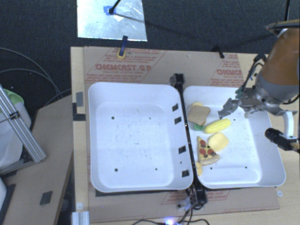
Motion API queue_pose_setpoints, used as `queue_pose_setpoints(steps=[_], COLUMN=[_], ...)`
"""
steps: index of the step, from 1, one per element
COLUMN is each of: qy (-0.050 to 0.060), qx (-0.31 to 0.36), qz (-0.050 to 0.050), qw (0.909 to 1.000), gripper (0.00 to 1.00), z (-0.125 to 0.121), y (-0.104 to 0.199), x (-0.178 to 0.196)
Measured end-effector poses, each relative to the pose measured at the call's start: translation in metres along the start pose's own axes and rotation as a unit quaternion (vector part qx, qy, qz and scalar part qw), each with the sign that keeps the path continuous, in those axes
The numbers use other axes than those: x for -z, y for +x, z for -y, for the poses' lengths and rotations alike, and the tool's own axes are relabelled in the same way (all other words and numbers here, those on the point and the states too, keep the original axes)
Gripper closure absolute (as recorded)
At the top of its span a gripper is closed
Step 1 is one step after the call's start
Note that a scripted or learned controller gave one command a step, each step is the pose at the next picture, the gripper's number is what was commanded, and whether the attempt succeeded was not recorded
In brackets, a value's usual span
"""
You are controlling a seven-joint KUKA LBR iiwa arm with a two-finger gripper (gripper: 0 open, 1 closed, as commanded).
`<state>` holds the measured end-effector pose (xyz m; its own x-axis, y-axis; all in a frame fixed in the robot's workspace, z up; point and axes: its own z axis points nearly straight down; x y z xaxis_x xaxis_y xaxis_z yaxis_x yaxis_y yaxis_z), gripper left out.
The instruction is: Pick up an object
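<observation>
The gripper (228, 108) hovers just above the toy corn cob (218, 125); whether its jaws are apart, I cannot tell. The cob looks light, stiff and smooth, best pinched across its middle.

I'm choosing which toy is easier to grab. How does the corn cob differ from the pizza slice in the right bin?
The corn cob is a plain yellow, rounded, elongated piece; the pizza slice is a flat wedge with red dots on top. The corn cob lies nearer the gripper, out in the bin; the pizza slice lies lower in the view, close to the divider between the bins. Both rest in the right bin, ungrasped.
</observation>
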<state>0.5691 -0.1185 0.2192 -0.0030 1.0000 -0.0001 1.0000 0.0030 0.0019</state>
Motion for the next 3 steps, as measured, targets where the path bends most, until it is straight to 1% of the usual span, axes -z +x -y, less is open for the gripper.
queue_pose_setpoints(steps=[1,2,3], qy=[0.005,-0.001,-0.002], qx=[-0.001,-0.001,0.006], qz=[-0.002,0.000,-0.002], qw=[1.0000,1.0000,1.0000], gripper=[0.00,1.00,1.00], z=[0.050,0.046,0.082], y=[0.027,0.025,0.126], x=[-0.131,-0.114,-0.030])
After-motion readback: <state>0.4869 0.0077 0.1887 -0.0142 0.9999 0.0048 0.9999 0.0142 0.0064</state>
